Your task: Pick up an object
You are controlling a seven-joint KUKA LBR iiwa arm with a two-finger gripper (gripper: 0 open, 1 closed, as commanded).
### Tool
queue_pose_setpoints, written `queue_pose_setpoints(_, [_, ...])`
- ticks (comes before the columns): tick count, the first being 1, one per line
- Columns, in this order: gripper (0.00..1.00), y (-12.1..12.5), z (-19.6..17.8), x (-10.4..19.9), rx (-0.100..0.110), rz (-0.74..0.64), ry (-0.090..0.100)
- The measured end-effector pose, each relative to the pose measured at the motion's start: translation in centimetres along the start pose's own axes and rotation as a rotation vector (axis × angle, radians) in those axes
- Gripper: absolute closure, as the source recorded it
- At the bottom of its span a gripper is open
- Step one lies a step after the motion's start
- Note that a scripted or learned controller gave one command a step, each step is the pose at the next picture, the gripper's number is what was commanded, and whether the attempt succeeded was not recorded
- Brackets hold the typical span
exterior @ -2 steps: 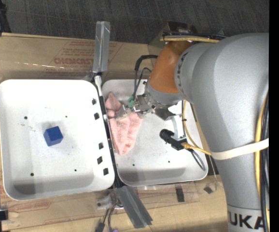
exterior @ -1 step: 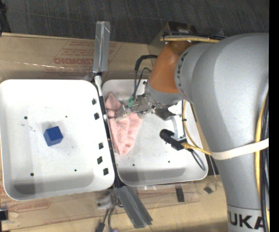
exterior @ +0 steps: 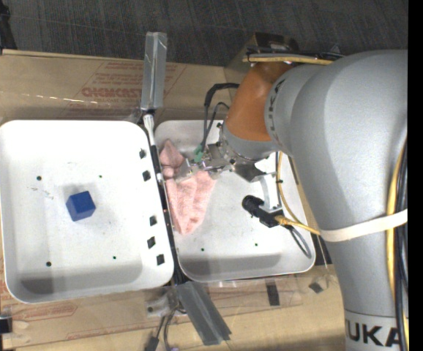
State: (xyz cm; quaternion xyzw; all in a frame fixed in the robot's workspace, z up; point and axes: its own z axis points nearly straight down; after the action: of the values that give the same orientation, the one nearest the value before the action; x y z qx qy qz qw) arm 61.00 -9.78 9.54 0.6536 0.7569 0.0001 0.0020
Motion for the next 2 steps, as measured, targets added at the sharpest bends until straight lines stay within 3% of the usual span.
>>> queue_pose_setpoints(2, [0.0, 0.0, 0.0, 0.0, 0.0, 0.0, 0.0])
